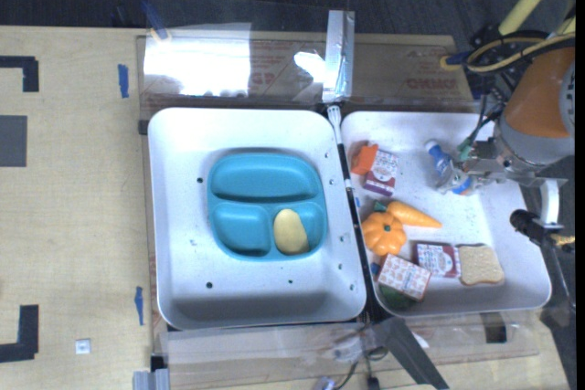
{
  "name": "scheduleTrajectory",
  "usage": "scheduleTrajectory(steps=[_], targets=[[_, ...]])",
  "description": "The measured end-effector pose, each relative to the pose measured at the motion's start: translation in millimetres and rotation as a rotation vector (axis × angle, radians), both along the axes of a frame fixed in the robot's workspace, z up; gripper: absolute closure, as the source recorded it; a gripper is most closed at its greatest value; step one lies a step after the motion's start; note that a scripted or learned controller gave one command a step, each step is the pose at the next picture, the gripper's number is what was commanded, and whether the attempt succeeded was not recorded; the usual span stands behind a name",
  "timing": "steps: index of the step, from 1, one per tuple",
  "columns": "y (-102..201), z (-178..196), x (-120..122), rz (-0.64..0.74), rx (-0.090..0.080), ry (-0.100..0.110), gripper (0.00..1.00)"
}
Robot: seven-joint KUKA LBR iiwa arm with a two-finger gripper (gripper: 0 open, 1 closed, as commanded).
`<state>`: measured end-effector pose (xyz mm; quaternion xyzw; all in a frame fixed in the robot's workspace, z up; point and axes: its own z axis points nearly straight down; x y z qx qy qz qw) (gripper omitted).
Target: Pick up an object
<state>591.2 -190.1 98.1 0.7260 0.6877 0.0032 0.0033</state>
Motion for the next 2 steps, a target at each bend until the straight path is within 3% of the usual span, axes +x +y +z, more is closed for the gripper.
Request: scheduleTrajectory(steps=[1,2], targets=[[22,96,10,-0.064,-0.001,-0.001,1.00],[78,106,77,-0.051,0.001,0.007,1.00]])
